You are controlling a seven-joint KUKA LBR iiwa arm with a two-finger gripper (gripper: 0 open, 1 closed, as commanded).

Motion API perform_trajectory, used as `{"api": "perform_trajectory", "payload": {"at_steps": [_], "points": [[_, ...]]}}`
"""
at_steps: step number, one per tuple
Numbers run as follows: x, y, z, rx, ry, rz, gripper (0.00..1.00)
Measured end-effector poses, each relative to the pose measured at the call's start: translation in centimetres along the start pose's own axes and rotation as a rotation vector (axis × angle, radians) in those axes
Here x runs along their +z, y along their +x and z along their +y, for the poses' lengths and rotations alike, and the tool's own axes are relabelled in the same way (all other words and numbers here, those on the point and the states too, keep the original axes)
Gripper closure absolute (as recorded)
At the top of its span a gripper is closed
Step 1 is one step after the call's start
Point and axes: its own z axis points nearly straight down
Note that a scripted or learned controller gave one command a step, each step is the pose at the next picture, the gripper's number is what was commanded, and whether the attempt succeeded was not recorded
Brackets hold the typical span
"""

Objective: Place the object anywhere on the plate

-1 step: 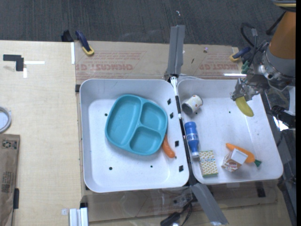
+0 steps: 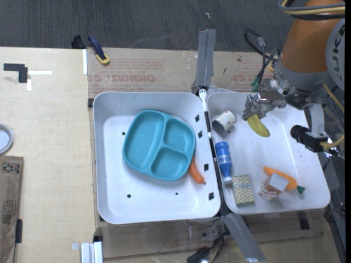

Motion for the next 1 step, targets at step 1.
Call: {"api": "perform_trajectory", "payload": {"at_steps": [1], "points": [[5.36,11.86,1.47,0.136,0.002,-0.001,1.0]]}}
